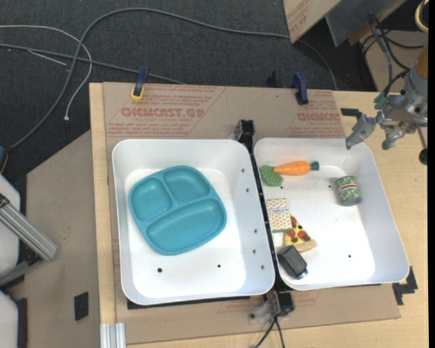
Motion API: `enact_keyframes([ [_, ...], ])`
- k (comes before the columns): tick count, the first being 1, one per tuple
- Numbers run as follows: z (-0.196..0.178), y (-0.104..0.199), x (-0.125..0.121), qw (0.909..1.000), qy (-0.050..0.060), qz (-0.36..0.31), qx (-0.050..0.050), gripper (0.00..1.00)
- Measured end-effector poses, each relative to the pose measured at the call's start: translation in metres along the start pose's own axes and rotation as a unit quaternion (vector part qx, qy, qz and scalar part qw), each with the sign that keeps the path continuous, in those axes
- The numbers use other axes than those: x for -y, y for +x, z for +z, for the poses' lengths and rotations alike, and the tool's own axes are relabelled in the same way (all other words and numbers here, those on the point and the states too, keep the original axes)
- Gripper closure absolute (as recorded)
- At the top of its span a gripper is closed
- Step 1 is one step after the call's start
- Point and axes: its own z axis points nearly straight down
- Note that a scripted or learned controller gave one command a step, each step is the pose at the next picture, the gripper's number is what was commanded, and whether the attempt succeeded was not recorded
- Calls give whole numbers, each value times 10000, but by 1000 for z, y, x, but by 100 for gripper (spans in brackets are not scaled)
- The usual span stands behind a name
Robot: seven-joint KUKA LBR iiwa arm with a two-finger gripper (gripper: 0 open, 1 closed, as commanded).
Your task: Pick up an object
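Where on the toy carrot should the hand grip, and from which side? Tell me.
Likely the orange middle of the toy carrot, coming straight down from above. It lies flat and lengthwise across the right bin, so fingers closing across its narrow width fit best. The green cloth piece crowds its left tip.

Arm cut off by right frame edge; just the wrist and gripper [373, 133] visible, above the right bin's [367, 268] far right corner. Finger tips spread, nothing seen between them.

Small patterned card [277, 212] near bin divider: print too fine to read. Toy pizza slice [299, 238] partly overlapped by black block [293, 262]. Green can [347, 190] label illegible.

Cardboard box [309, 15] at top cut off by frame edge. Grey metal bar [24, 228] at left runs out of frame.
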Motion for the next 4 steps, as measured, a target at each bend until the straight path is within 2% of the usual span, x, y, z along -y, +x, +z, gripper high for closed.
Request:
enact_keyframes([
  [1, -8, 1, -2, 10000, -64, -14, 16, 0],
  [2, 35, 2, -6, 10000, -39, -22, 10, 0],
  [4, 148, 13, -21, 10000, -33, -26, 6, 0],
])
